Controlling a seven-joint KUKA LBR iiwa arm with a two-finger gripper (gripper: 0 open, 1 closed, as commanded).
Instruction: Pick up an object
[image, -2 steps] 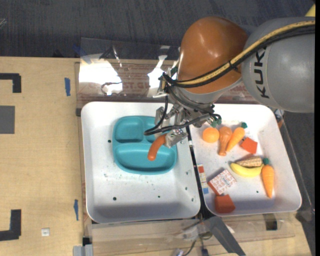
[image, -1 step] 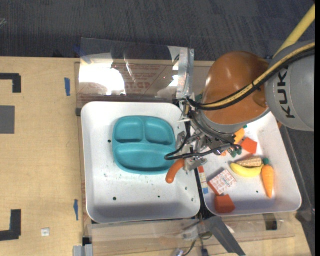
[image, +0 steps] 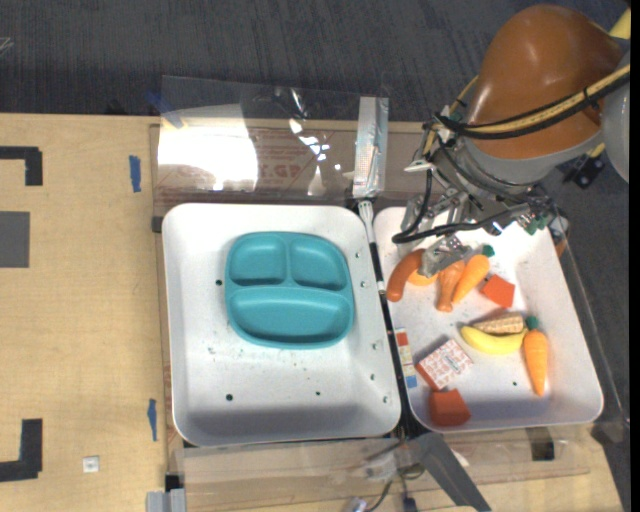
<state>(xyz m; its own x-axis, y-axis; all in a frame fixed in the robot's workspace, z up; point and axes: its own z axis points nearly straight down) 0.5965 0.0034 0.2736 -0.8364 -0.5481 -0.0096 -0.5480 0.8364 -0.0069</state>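
Observation:
My gripper (image: 443, 258) hangs low over the back left part of the right bin (image: 575, 330), under the orange wrist band. It is right among a cluster of orange carrot-like toys: one (image: 403, 275) to its left and two (image: 462, 281) just below it. Whether it touches any of them is hidden by the wrist. A red block (image: 497, 291) lies just right of the cluster. Nearer the front lie a yellow banana (image: 492, 343) with a tan piece (image: 498, 324) on it, another carrot (image: 537, 361), a patterned packet (image: 444, 362) and a second red block (image: 449, 407).
The left bin (image: 190, 330) holds a teal divided plate (image: 289, 288). A clear plastic sheet (image: 270, 150) lies behind the bins. Brown bench surface (image: 70, 300) stretches to the left. Cables hang around the wrist above the right bin's back edge.

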